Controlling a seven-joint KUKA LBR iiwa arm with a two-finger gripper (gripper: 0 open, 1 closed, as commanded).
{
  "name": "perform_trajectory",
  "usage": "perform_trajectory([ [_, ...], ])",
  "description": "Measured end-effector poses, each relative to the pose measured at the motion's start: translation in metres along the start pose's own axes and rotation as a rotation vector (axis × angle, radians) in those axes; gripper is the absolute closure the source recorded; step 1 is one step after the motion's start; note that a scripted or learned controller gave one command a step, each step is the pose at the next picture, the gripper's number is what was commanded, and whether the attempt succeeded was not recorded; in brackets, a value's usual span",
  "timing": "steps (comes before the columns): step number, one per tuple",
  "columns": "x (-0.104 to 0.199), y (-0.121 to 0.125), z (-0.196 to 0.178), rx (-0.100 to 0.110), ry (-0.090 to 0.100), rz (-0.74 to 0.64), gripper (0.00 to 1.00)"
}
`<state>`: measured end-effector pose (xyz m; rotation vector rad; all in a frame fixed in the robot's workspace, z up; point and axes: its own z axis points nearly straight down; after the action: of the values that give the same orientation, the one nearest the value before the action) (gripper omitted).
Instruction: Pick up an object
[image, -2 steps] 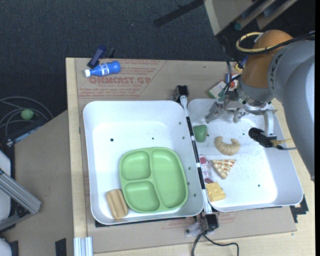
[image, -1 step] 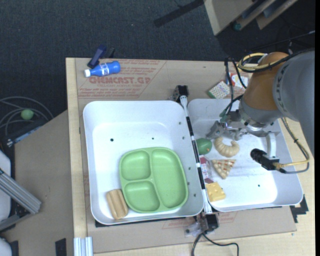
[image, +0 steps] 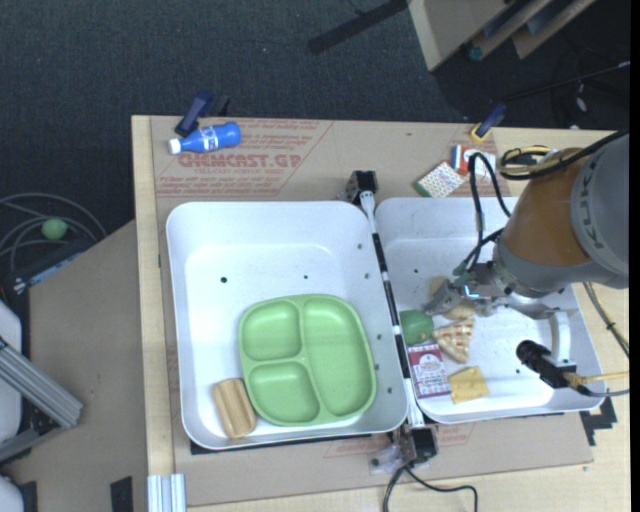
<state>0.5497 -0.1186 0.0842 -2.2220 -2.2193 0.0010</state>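
My gripper (image: 462, 291) is down in the right bin (image: 420, 225), at the top of a small heap of items. Just under it lies a tan, striped pastry-like piece (image: 456, 342), with a pale scrap (image: 441, 297) at its left. A green round item (image: 413, 326) rests against the bin's left wall. Nearer the front lie a red and white packet (image: 428, 371) and a yellow-tan block (image: 467, 384). The arm's grey and orange body (image: 556, 225) hides the bin's right part. Nothing is visibly lifted.
The left bin (image: 200, 240) holds a green divided plate (image: 303, 358) and a tan ridged block (image: 234, 407) at its front left corner. On the bench behind the bins lie a blue and white bottle (image: 206, 138) and a small patterned card (image: 437, 181).
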Motion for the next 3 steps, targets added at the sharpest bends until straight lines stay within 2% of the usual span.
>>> perform_trajectory([
  [1,0.0,0.001,-0.01,-0.003,0.0,0.0,1.0],
  [2,0.0,0.001,-0.01,-0.002,0.0,0.0,0.0],
  [3,-0.021,0.117,-0.001,-0.003,-0.001,-0.002,0.0],
])
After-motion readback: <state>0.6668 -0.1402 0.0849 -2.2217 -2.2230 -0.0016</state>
